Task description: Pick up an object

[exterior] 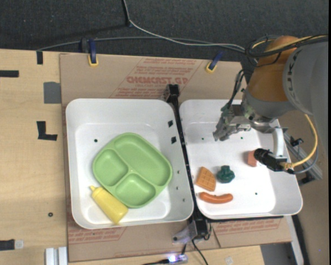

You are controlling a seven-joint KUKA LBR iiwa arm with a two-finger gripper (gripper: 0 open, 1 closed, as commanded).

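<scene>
arm [289, 81] reaches in from the right edge of the surface [22, 148], wrist over the far part of the right bin [281, 206]. tool [225, 130] hangs over that bin's far left area, fingers pointing down and left; nothing between them. whether they are open or closed: cannot tell from this angle.

right bin contents, all toward the near half:
- waffle [206, 178], orange, near the left wall.
- green piece [226, 174], dark, just beside the waffle on its right.
- hot dog [215, 198], red-orange, lying along the near edge, just in front of the waffle.
- pink piece [251, 158], small, toward the right side, next to a black part of the arm's fittings.

all four lie apart from the tool.

left bin [77, 115]:
- tray [132, 170], light green, three compartments, roughly in the middle.
- bottle [107, 204], yellow, lying on its side in the near left corner, touching the tray's near edge.

cardboard sheet [154, 76] under both bins, clamped at the far edge.
</scene>
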